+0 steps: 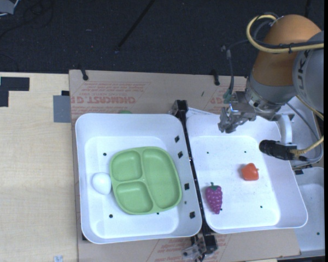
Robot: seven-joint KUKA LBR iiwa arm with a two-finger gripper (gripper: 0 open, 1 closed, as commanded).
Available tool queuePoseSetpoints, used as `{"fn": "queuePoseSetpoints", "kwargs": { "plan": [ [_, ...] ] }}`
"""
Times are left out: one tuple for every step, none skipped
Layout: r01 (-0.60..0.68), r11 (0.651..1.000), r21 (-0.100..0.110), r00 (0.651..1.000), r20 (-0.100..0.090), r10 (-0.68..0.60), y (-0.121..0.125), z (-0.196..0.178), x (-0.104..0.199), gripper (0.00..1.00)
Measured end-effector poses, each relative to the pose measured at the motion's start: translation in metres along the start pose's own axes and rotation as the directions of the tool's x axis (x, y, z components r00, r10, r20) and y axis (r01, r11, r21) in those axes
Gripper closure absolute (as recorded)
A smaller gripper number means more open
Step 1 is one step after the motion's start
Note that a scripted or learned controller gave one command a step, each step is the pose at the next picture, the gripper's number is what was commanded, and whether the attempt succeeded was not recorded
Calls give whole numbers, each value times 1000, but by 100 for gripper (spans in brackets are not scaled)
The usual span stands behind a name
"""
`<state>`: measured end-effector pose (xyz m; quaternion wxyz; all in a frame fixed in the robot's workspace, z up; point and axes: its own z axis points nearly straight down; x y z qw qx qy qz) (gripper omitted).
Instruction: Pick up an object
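In the right bin [262, 214] lie a small orange-red fruit [250, 172] toward the right and a purple bunch of grapes [214, 197] near the bin's left wall. My gripper [228, 125] hangs over the far left corner of that bin, well away from both. Nothing shows between its fingers, and how they stand is too small to tell. The left bin [93, 146] holds a green three-compartment plate [145, 179] and a white egg [101, 183] touching the plate's left edge.
A black divider clamp [187, 162] runs between the two bins. The bins rest on a cardboard sheet [136, 94]. A black cylindrical fitting [276, 149] sticks in over the right bin's right rim.
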<state>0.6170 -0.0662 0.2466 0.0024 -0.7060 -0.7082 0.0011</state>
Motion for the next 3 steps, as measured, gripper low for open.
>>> {"fn": "queuePoseSetpoints", "kwargs": {
  "plan": [
    [0, 1000, 1, 1000, 0, 0, -23, 13, 48, 100],
    [1, 1000, 0, 1000, 0, -1, -42, 7, 104, 100],
    [0, 1000, 1, 1000, 1, 0, -54, 1, 150, 100]
  ]
}}
